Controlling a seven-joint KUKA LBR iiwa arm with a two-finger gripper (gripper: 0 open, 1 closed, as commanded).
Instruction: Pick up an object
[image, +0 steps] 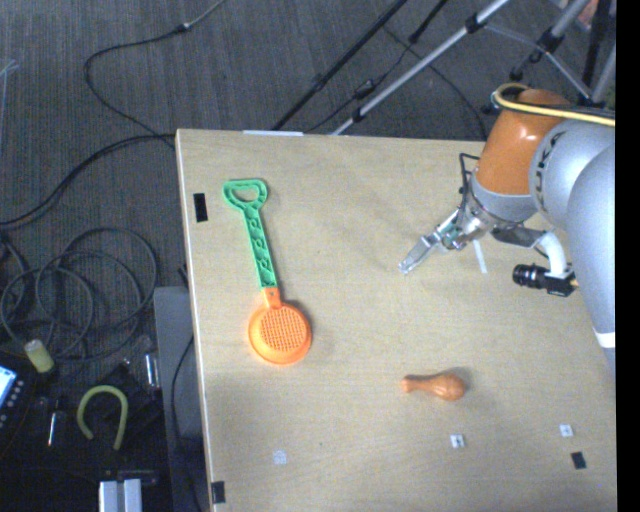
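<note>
A toy strainer (268, 290) with a green handle and a round orange mesh head lies on the left part of the tan bench top (360, 190), handle pointing away. A small orange gourd-shaped object (438, 385) lies on its side toward the front, right of the middle. My gripper (420, 254) reaches in from the right on the grey arm with the orange band (515, 150) and points down-left over bare surface. It is well right of the strainer and above the gourd in the view, touching neither.
Small black and white markers (457, 440) dot the bench front and its left edge (200, 207). Cables (70, 290) and clutter lie on the dark floor to the left. Tripod legs (420, 60) cross the floor behind the bench.
</note>
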